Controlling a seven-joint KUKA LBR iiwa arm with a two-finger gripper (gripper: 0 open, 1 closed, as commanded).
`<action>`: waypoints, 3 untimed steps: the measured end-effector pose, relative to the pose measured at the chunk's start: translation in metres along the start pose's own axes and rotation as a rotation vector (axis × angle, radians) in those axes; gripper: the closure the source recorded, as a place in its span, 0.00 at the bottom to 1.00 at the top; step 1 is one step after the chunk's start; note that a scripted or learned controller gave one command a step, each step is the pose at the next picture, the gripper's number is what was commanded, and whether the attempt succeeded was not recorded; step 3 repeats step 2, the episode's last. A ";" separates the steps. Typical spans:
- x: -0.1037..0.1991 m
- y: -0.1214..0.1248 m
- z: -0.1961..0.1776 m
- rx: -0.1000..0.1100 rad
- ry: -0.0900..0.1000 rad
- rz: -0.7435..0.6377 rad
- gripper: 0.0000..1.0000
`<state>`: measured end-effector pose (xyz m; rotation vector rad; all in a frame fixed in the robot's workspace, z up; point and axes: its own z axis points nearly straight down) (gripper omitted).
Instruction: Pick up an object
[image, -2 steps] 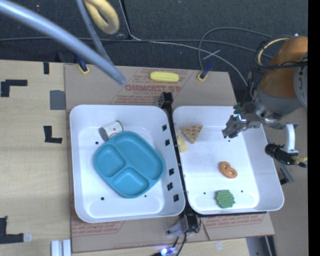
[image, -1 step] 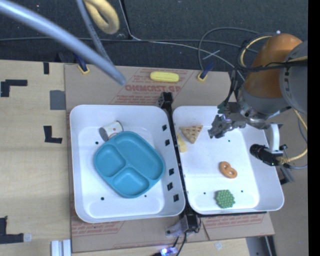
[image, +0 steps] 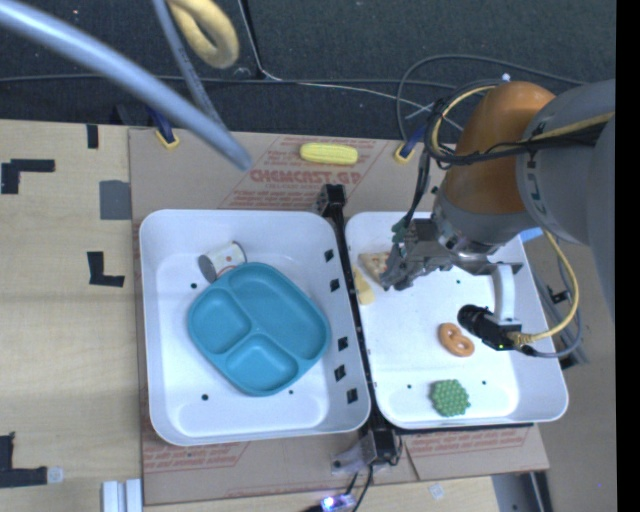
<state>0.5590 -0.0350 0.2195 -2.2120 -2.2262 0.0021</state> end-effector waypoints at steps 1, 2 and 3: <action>0.059 -0.005 0.007 0.000 0.000 0.000 1.00; 0.112 -0.012 0.011 0.000 0.000 -0.001 1.00; 0.112 -0.012 0.011 0.000 0.000 -0.001 1.00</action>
